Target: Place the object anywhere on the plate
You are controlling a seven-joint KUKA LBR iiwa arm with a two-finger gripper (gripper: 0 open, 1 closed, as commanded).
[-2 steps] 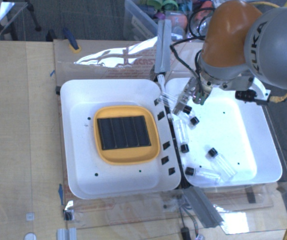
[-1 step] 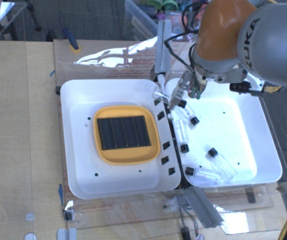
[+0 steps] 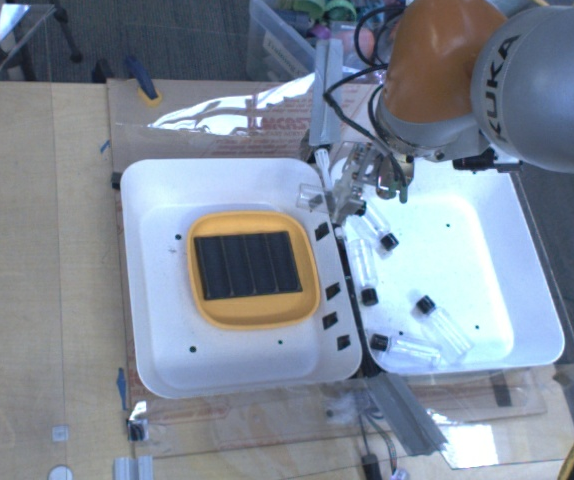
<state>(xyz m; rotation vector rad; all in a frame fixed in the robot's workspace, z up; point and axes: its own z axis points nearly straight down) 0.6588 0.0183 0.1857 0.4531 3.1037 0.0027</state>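
A yellow square plate [image 3: 255, 268] with a dark ribbed centre lies in the left white bin [image 3: 157, 298]. Several clear plastic vials with black caps lie in the right white bin [image 3: 497, 248]: one [image 3: 377, 230] just under the gripper, one [image 3: 364, 268] along the divide, one [image 3: 439, 320] near the middle, one [image 3: 407, 348] at the front. My gripper [image 3: 350, 190] hangs over the back of the divide between the bins, right of the plate's far corner. It is tangled in cables and glare, and I cannot make out anything held in it.
The grey arm with its orange band [image 3: 437, 58] covers the back of the right bin. Black clips [image 3: 331, 291] line the divide. A clear tub of coloured toys [image 3: 327, 8] stands behind the bins. Bare wooden bench [image 3: 37, 268] stretches to the left.
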